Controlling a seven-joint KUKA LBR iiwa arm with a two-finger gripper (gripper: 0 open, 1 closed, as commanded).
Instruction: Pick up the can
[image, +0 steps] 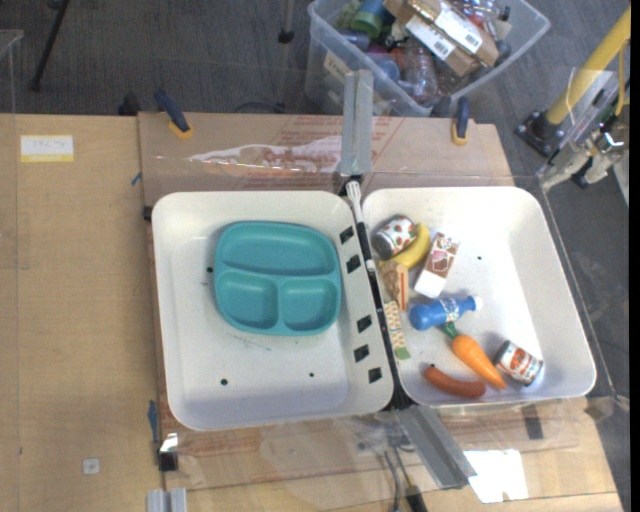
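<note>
Camera view, near first. Lower right of frame, right bin (525, 262): can (518, 362) on its side, just beside the carrot (476, 358), near the bin's lower right corner. Long axis upper left to lower right, metal end facing lower right. Likely rigid, fairly light, smooth, prone to rolling. Best pinched across the round body at mid-length, square to the axis. Sausage (452, 381) to its left. Further up: blue bottle (442, 311), carton (439, 262), banana (414, 249), second can-like item (394, 237). Teal tray (277, 276) in left bin (190, 385). Gripper state: can't tell.
</note>
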